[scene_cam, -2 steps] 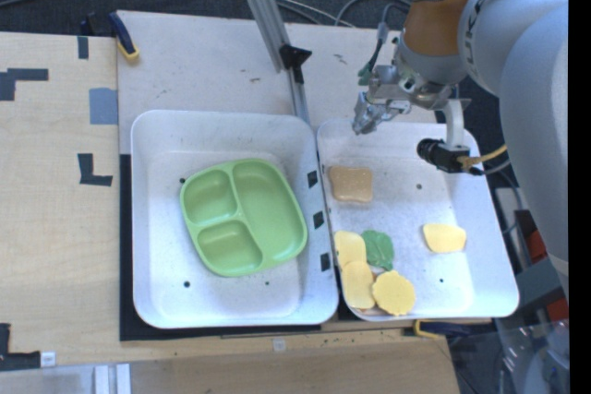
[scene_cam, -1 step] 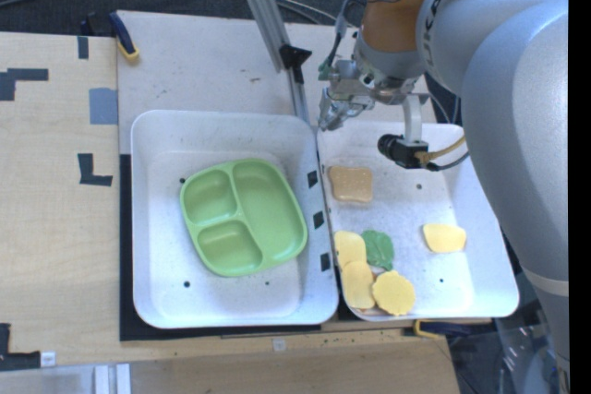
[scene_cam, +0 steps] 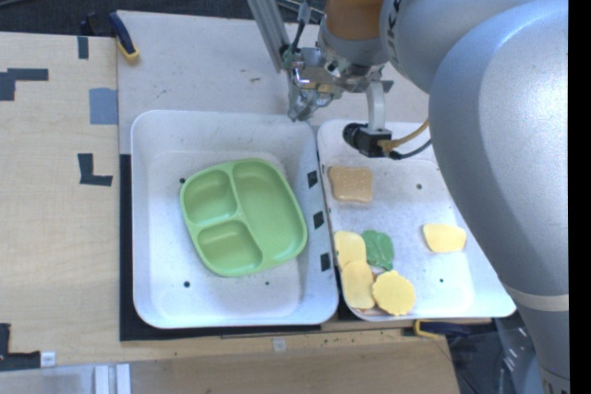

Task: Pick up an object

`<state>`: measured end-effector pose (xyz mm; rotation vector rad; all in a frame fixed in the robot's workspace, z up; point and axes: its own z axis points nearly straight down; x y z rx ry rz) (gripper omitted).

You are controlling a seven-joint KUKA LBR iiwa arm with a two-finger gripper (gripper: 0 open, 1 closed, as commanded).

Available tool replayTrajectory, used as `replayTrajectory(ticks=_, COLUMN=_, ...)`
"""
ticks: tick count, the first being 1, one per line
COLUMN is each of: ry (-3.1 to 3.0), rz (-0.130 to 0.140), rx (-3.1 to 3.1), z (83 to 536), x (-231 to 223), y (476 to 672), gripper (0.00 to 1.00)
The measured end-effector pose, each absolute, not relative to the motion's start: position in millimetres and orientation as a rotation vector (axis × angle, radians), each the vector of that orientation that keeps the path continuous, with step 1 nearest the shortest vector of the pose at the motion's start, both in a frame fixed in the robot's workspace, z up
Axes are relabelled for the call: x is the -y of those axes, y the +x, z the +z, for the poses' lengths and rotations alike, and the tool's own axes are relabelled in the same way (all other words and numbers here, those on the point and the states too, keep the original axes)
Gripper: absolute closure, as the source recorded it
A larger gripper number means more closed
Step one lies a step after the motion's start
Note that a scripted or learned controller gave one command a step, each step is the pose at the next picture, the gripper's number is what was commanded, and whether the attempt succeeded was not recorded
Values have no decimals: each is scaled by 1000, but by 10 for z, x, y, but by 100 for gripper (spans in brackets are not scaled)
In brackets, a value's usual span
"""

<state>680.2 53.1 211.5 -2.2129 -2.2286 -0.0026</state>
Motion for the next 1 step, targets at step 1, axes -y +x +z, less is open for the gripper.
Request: replayTrajectory(ticks=1, ry=-2213, rz=-2, rx=2228, z=2267, x=-952, y=6749, gripper=100)
